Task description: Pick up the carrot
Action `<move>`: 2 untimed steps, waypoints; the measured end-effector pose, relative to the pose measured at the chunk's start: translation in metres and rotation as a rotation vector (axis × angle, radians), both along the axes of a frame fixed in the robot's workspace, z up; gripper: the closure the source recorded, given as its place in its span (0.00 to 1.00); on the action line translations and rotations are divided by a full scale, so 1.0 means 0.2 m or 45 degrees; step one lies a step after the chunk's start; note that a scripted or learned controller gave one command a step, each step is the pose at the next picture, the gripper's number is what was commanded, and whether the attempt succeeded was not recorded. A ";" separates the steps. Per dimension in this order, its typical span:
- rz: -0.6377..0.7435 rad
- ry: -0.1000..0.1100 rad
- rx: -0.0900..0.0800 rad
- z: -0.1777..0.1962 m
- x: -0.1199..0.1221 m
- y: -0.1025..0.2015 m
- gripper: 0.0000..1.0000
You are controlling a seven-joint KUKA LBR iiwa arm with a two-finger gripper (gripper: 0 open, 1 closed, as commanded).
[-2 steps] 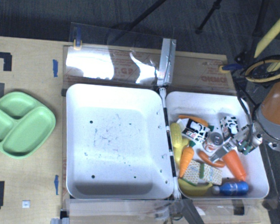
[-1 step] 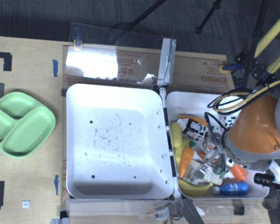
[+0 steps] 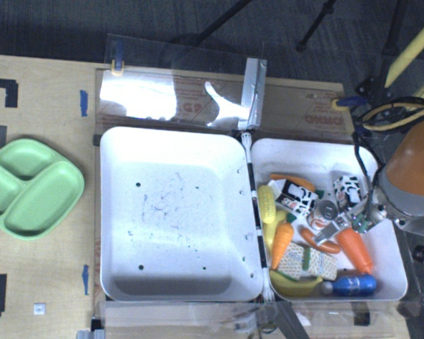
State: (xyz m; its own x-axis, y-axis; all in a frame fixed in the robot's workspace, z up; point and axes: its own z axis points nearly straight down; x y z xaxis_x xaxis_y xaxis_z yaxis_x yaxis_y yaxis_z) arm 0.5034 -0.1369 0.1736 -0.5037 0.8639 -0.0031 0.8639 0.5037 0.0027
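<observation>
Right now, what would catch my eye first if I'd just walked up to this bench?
The heap of bright toys in the right bin: a carrot, a banana, a blue bottle. Next, the green divided plate at far left. The robot arm leans in from the right over that heap.

1. Two white bins: the left bin (image 3: pixel 170 213) shows faint blue scribbles and dark dots; the right bin (image 3: pixel 388 280) holds mixed colours.
2. An orange carrot (image 3: pixel 282 239) lies beside a yellow corn cob (image 3: pixel 267 204).
3. A second orange carrot (image 3: pixel 355 251) sits above a blue bottle (image 3: pixel 352 284).
4. A yellow banana (image 3: pixel 294 284), a black-and-white patterned toy (image 3: pixel 348 188).
5. A pale green divided plate (image 3: pixel 28 188) on the tan bench (image 3: pixel 45 90).
</observation>
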 end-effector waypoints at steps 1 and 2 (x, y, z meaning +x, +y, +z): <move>0.001 0.004 0.002 -0.24 -0.12 -0.22 0.00; 0.523 0.001 0.000 -0.14 -0.05 0.16 0.00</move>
